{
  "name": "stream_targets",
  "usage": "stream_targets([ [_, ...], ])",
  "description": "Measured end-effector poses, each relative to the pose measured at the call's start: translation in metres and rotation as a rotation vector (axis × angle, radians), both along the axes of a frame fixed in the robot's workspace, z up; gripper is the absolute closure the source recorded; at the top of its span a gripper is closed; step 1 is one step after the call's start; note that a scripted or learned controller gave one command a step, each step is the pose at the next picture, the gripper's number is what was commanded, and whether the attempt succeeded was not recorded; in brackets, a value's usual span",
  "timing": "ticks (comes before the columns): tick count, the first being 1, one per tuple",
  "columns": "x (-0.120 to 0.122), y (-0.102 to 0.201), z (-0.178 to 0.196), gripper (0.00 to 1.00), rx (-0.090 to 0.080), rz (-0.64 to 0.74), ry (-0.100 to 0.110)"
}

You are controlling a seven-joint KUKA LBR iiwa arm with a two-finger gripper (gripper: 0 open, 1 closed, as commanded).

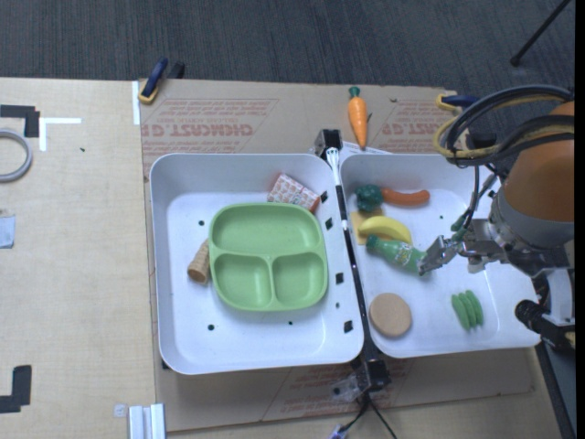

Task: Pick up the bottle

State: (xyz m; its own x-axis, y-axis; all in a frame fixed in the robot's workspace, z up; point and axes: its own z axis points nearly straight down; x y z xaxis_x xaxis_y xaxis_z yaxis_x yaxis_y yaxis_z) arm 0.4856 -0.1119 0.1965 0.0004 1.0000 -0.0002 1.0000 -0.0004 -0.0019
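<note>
The bottle (393, 252) is green with a yellow label and lies on its side in the right bin (512, 332), just below a banana (384, 229). My gripper (437, 253) is low in that bin at the bottle's right end, its fingers spread open. One fingertip (426, 264) is right against the bottle's end. Nothing is held between the fingers.
The right bin also holds a green leafy toy (368, 195), an orange sausage-shaped toy (407, 197), a round tan disc (391, 315) and a green pod (467, 309). The left bin (174, 337) holds a green divided plate (270, 256), a cork-like piece (198, 263) and a small packet (292, 190). A toy carrot (356, 115) lies behind the bins.
</note>
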Motion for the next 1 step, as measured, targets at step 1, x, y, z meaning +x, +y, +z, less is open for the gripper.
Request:
stream_targets([
  [1, 0.0003, -0.0004, 0.0093, 1.00, -0.001, -0.001, 0.000],
])
